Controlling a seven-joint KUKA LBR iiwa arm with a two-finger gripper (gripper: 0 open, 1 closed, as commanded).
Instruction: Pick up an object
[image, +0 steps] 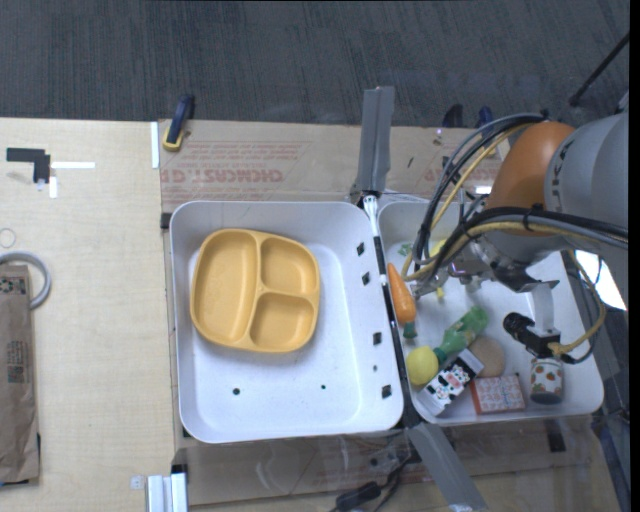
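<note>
My gripper (447, 280) hangs over the back left part of the right bin (590, 395), half hidden by cables. Just to its left an orange carrot (402, 294) lies along the bin's left wall. In front of the gripper lie a green bottle-like object (463, 331), a yellow lemon (421, 364), a brown piece (489, 356), a black-and-white spotted item (448, 383), a reddish flat box (497, 394) and a small patterned can (546, 381). I see nothing held between the fingers.
The left bin (200, 400) holds a yellow divided plate (255, 290) toward its back left. The grey arm with its orange band (530, 165) and its cables cover the back of the right bin. Cardboard (260, 160) lies behind the bins.
</note>
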